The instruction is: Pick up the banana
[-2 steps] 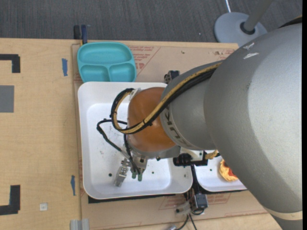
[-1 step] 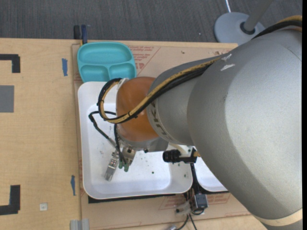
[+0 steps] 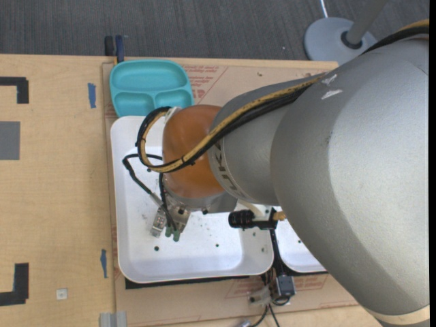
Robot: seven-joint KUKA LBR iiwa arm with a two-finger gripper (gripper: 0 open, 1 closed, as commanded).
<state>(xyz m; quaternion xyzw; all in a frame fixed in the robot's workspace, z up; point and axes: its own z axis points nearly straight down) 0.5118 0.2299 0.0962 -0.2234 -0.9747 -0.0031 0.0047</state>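
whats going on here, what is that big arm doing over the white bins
A grey robot arm with an orange band reaches in from the right over the left white bin. Its gripper hangs low near the bin floor, with no banana to be seen between its fingers. A teal divided tray lies just beyond the bin, and the arm covers much of both bins.

Two white bins (image 3: 129, 203), one teal tray (image 3: 146, 87)

No words or numbers can be read. Faint red printing runs across the cardboard sheet (image 3: 225, 73) near the top middle of the frame, beside the teal tray (image 3: 150, 87), and again at the bottom middle, but it is too small to make out.
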